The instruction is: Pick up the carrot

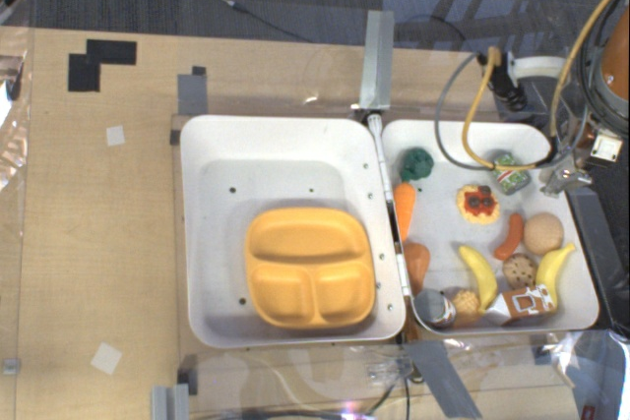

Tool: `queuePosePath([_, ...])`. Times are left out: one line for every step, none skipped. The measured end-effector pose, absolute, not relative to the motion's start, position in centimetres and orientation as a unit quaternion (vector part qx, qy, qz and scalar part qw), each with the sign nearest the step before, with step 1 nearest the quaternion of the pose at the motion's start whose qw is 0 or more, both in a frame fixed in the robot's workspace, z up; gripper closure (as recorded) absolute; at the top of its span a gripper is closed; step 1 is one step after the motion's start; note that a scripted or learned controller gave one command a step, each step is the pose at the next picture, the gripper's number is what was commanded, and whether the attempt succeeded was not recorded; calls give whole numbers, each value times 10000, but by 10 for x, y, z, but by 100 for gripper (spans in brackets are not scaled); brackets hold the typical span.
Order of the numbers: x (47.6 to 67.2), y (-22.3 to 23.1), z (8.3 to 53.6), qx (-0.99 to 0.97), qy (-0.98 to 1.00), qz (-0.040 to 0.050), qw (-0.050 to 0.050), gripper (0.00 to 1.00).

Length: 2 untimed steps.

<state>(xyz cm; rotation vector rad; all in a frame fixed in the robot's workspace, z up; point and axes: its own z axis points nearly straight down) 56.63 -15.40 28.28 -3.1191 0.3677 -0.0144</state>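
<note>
1. Camera view: the left bin holds a yellow divided tray.
2. The right bin holds the carrot, lying by its left wall, among bananas and other toy food.
3. The arm is cut off at right, perhaps hiding the gripper; its state can't be told.

This looked like a robot lab, not a home. A wooden counter held two white bins taped down with grey tape. Black marker squares were stuck on it. Loose cables ran across, and the food in one bin was toy food
</note>
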Motion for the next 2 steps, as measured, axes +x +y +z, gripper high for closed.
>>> queuePosePath([492,-203,233,-9944,1054,-12,3,100])
queuePosePath([510,-126,264,-9871,1604,-30,24,100])
